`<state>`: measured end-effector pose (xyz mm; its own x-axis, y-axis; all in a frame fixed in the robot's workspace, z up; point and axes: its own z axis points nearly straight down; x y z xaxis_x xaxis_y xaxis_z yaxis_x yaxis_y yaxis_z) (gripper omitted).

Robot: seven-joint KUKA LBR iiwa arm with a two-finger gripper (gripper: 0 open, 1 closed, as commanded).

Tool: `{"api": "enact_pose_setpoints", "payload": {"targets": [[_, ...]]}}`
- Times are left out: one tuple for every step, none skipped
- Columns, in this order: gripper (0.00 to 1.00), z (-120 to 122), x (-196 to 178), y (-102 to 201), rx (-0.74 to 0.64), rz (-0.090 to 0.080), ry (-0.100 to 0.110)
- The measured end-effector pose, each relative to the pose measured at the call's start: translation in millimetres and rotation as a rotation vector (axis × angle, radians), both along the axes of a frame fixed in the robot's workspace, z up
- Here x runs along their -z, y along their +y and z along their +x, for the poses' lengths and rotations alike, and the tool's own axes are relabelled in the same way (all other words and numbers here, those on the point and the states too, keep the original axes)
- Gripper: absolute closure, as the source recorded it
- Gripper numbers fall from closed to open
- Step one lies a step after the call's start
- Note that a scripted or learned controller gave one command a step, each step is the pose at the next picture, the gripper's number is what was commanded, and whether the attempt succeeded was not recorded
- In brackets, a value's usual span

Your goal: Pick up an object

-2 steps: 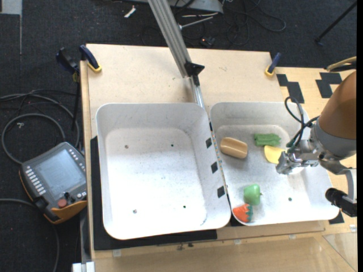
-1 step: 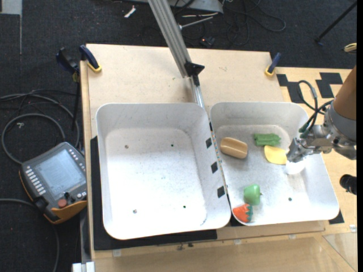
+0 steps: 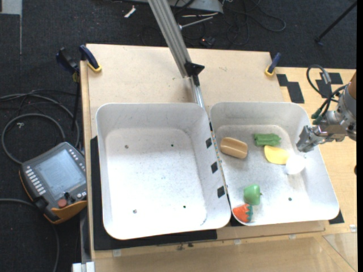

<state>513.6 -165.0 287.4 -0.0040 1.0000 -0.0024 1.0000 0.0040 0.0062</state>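
The right bin [image 3: 317,200] holds several small objects. A tan bread-like piece [image 3: 233,147] lies near its left wall. A flat green piece [image 3: 266,139] lies toward the back, with a yellow piece [image 3: 275,154] just in front of it. A white round object [image 3: 295,165] sits by the yellow piece, directly below my gripper [image 3: 304,142]. A green pepper [image 3: 252,194] and a red-orange piece [image 3: 242,212] lie at the front left corner. My gripper hangs over the right side of this bin, above the white object, with nothing seen between its fingers.
The left bin [image 3: 105,152] stands beside the right one, sharing a raised middle wall. A metal pole [image 3: 170,30] slants over the bench from the back. Blue-yellow clamps [image 3: 91,58] grip the bench's back corners. A teach pendant [image 3: 54,177] lies on the floor at left.
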Motion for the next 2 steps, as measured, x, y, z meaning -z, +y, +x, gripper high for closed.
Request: {"api": "enact_pose_setpoints", "payload": {"targets": [[1.0, -3, 20, 51, -0.003, 0.004, 0.007], [1.0, -4, 38, 105, -0.004, 0.004, 0.008]]}}
